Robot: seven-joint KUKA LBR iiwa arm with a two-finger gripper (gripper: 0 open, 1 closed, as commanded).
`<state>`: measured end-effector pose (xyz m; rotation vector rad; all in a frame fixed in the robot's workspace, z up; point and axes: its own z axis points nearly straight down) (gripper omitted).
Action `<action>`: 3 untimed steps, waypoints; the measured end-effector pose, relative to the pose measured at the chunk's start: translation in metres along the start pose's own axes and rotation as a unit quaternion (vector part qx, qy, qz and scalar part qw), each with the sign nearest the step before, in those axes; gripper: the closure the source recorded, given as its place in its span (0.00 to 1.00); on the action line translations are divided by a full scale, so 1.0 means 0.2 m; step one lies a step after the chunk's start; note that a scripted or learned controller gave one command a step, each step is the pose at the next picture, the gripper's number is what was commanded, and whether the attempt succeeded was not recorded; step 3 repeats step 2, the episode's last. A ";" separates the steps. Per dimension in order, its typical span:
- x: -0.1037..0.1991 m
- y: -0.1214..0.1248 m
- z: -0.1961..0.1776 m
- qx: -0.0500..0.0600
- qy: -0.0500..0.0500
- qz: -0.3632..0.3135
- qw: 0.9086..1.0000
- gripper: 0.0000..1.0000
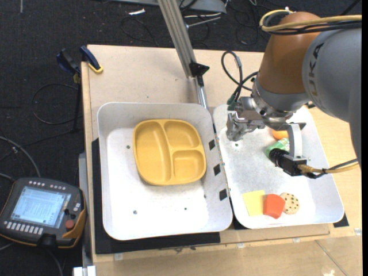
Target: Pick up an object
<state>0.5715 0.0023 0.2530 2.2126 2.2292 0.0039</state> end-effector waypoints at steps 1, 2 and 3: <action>0.22 0.06 0.02 0.001 0.000 0.000 1.000 1.00; 0.45 0.11 0.04 0.001 0.000 0.000 1.000 1.00; 0.45 0.11 0.04 0.001 0.000 0.000 1.000 1.00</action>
